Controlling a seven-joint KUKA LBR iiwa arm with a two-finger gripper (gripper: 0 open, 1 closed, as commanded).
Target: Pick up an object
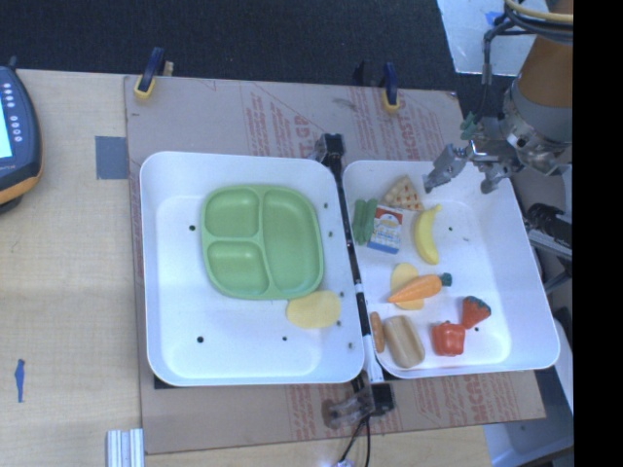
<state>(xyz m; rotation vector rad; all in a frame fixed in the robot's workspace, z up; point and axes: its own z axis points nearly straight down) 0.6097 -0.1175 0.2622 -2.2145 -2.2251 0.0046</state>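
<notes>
My gripper hangs over the far edge of the right bin, its two fingers spread open with nothing between them. Below it in that bin lie a banana, a pizza slice, a small milk carton, a green pickle, a carrot on a yellow slice, a strawberry, a red pepper and a hot dog. The left bin holds a green divided plate and a yellow chip.
A pendant with a screen lies at the far left of the bench. Blue and yellow clamps hold the cardboard at the back. A black clip sits between the bins.
</notes>
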